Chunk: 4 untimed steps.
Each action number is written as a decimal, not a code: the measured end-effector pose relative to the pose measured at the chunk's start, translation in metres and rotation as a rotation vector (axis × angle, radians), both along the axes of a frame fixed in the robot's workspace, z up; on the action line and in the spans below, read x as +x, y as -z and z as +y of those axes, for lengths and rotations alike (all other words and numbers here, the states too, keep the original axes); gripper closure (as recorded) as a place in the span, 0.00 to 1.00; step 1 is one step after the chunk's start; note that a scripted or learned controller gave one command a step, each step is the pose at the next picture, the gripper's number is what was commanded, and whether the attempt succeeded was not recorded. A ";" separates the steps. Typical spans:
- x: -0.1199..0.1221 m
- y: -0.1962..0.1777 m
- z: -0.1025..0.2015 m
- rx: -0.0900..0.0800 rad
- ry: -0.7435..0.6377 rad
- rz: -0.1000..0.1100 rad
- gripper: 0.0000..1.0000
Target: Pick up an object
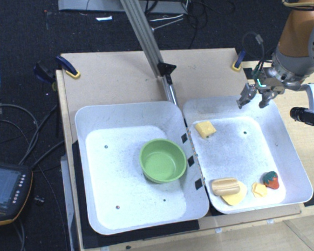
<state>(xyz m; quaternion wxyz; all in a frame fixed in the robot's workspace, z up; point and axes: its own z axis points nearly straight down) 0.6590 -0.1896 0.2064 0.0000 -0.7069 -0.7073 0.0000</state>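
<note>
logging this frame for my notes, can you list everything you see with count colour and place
bins: 2, white, side by side on the bench
bowl: 1, green, upright in the left bin, toward its right side
yellow block: 1, yellow, right bin, far left corner
hot dog bun: 1, tan, right bin, near edge
yellow pieces: 2, yellow, right bin near edge, one touching the bun, one beside the strawberry
strawberry: 1, red with green top, right bin, near right corner
bench: 1, pale wood, under the bins
clamps: 2, blue and yellow, far bench corners
handheld pendant: 1, dark with a screen, floor at left
arm: 1, grey with orange band, at right
gripper: 1, dark, open, above the right bin's far rim
</note>
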 end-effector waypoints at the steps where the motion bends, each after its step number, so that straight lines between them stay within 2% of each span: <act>1: 0.000 0.000 0.000 0.000 0.000 0.000 0.00; 3: -0.003 0.114 0.001 0.001 0.000 0.004 0.00; 4: -0.002 0.100 0.001 -0.001 -0.001 -0.001 1.00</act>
